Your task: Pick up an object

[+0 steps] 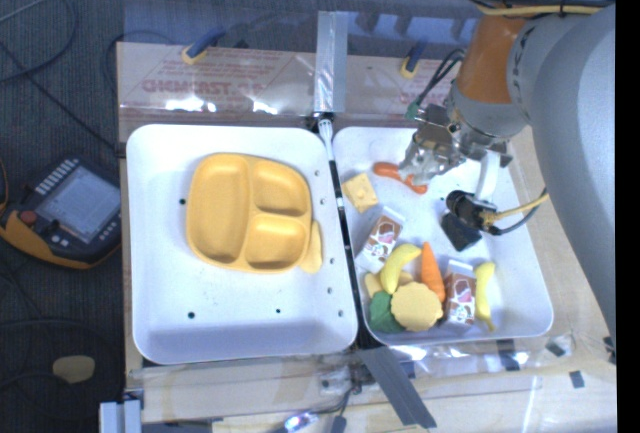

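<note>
Gripper [432, 161] is down in the right bin [535, 316], near its 12 o'clock edge, directly over the right end of a small orange utensil-like piece [397, 175]. Can't tell finger state, wrist hardware blocks it, and nothing is visibly between the fingers, so no confirmed hold. That orange piece looks like the likely target: it lies flat on the bin floor at roughly the bin's 11 o'clock, long axis running 10-to-4 on the clock face, one end toward the divider, other end under the gripper. Which end is the handle I can't resolve. Risks, my read: it's thin and flat, so the fingers could close above it or skate off and come up with nothing; grabbing at one end could let it pivot and drop. Cheese block [359, 191] sits just at its 8 o'clock, could get nudged. Main toy pile, with banana [398, 266], carrot [431, 264] and yellow disc [416, 306], is at the bin's 6 o'clock, well apart. Yellow divided tray [250, 211] in the left bin [160, 321] isn't involved.
</note>
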{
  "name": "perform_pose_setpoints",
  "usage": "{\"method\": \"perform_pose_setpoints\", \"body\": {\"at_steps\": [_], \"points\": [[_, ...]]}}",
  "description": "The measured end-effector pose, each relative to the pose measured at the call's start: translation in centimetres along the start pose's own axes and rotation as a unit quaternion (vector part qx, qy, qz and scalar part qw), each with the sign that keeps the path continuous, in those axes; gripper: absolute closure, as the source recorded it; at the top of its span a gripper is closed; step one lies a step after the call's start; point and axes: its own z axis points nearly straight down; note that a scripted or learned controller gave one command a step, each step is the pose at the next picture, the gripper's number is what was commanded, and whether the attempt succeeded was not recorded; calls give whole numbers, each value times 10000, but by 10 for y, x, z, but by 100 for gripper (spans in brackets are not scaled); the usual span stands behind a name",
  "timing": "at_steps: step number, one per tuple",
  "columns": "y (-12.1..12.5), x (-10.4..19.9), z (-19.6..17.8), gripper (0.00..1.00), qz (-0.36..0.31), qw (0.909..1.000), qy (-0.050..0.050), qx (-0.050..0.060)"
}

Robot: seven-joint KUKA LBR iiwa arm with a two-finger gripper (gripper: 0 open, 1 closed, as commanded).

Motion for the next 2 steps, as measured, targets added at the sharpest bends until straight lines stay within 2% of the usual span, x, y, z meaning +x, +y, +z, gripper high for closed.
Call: {"method": "perform_pose_setpoints", "body": {"at_steps": [1,2], "points": [[-10,-51,-27,100,-1453,9894,-4,-11],[-10,-51,-27,0,-1454,9894,-5,-9]]}}
